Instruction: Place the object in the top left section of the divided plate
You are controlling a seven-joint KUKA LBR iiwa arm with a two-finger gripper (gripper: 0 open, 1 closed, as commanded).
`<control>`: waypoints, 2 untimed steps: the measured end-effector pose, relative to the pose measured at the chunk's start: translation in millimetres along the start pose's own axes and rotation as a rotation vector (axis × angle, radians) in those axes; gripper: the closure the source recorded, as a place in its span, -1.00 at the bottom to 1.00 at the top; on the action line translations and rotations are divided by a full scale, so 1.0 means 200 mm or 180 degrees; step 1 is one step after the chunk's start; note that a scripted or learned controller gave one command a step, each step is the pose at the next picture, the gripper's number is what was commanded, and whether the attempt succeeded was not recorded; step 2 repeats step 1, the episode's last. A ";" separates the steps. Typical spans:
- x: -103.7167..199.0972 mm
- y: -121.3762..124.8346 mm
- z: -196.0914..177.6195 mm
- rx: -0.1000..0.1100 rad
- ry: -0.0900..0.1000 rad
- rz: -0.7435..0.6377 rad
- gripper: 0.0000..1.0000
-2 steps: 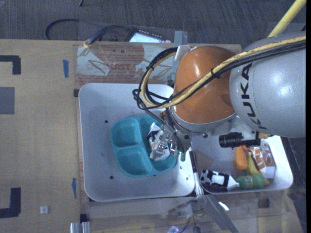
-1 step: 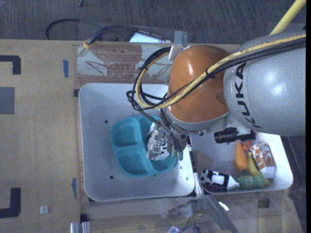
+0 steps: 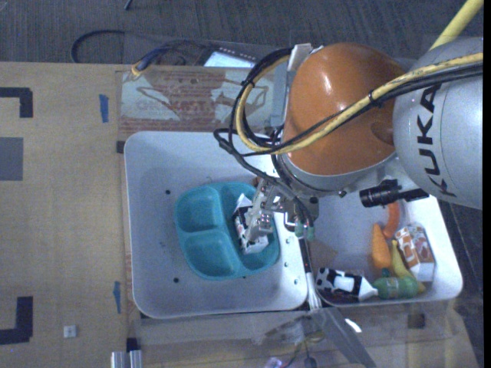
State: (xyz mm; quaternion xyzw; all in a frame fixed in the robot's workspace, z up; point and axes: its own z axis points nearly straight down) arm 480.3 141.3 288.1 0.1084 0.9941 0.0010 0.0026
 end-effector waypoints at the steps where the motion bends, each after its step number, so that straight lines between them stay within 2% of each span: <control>1: -0.02 -0.13 0.57 0.0003 0.0011 -0.0099 1.00; 2: -0.02 -0.13 0.57 0.0003 0.0011 -0.0099 1.00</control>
